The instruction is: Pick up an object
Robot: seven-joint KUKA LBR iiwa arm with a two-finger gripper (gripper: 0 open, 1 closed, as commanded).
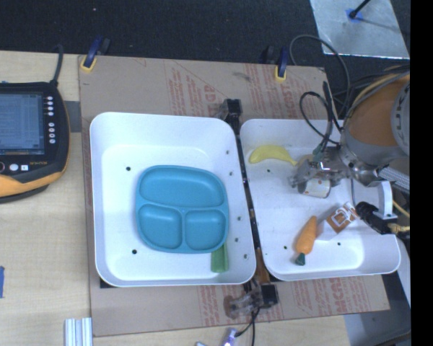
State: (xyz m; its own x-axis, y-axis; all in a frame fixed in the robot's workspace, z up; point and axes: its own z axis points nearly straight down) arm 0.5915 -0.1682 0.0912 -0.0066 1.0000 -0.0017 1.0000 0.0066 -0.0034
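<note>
In the right bin (346, 265) lie a yellow banana (271, 154) at the back left, an orange carrot (307, 236) near the front, and a small brown-and-white box (340, 218) to the carrot's right. My gripper (314, 181) is low in the middle of this bin, just right of the banana and behind the carrot. A small whitish object (317, 188) sits right under its tip; whether the gripper grips it is unclear.
The left bin (105, 193) holds a blue divided plate (182, 208) and a green block (219, 260) at its front right. A tablet pendant (18, 135) lies on the bench at far left. Cables (325, 99) loop behind the right bin.
</note>
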